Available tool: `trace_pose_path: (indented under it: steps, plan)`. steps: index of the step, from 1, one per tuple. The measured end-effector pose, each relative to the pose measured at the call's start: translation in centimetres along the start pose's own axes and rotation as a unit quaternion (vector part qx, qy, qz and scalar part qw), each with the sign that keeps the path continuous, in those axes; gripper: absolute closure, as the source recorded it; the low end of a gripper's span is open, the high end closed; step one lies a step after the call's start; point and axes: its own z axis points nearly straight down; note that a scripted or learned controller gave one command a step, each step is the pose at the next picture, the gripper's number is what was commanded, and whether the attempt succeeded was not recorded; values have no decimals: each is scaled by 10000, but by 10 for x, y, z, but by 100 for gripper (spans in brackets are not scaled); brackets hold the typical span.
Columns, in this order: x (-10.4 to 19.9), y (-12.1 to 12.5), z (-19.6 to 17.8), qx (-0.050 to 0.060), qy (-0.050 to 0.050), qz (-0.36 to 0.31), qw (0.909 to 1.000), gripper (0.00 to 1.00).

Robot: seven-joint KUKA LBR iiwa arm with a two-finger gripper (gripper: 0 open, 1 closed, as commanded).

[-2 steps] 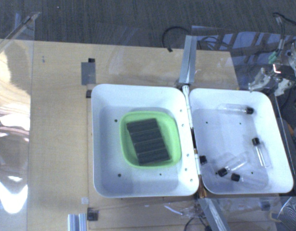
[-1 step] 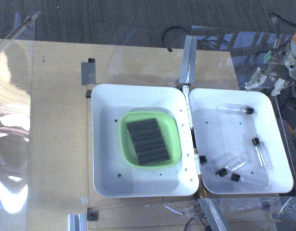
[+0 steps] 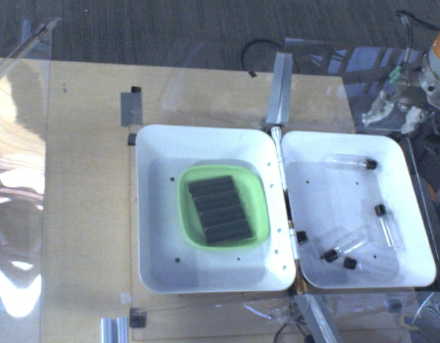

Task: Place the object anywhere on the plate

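Note:
A square green plate [image 3: 223,204] rests in the left white bin [image 3: 156,213]. On it lies a dark grey ridged block [image 3: 219,209], set slightly askew. My gripper [image 3: 396,111] hangs at the upper right, above and behind the far edge of the right bin [image 3: 413,191], well away from the plate. Several clear vials with black caps lie in the right bin: one near the far wall [image 3: 351,161], one by the right wall [image 3: 387,229], and a loose cluster at the near side [image 3: 343,247].
A metal divider post [image 3: 280,91] stands behind the seam between the bins. The wooden bench [image 3: 70,191] stretches out to the left. Cables and arm hardware [image 3: 420,56] crowd the top right corner.

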Motion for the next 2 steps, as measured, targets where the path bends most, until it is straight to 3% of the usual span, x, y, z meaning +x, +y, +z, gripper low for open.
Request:
trace_pose_path:
  steps: [1, 2]
  plan:
    - [2, 2, -13, -47, -15, -46, 10000, 100]
    - [2, 2, -13, -44, -13, -49, 10000, 0]
